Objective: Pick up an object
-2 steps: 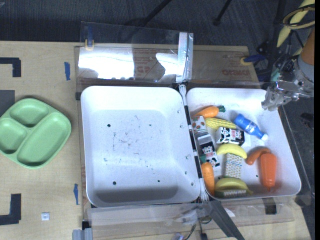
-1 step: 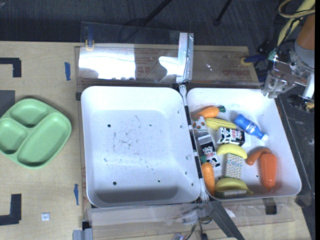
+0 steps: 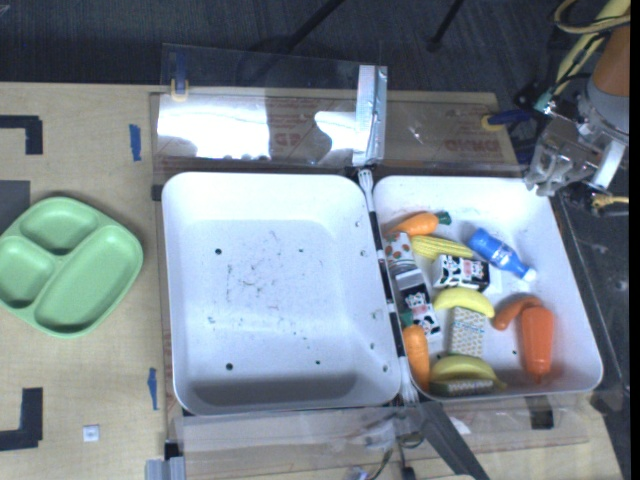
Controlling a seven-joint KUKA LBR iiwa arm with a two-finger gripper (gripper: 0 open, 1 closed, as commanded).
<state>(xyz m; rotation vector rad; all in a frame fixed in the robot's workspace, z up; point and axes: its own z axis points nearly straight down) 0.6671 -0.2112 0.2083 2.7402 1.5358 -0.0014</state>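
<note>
Toys crowd the right bin (image 3: pixel 575 268); the blue bottle (image 3: pixel 499 253) lies apart near its middle, likely light, stiff, slippery; grip across its body. Tool (image 3: pixel 560 168) hovers above the far corner, its state indiscernible.

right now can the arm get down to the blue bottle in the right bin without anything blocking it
Probably yes. The blue bottle lies on top near the right bin's back, nothing over it. The pincer sits just beyond the bin's far right corner. The corn lies close to the bottle's left.
</note>
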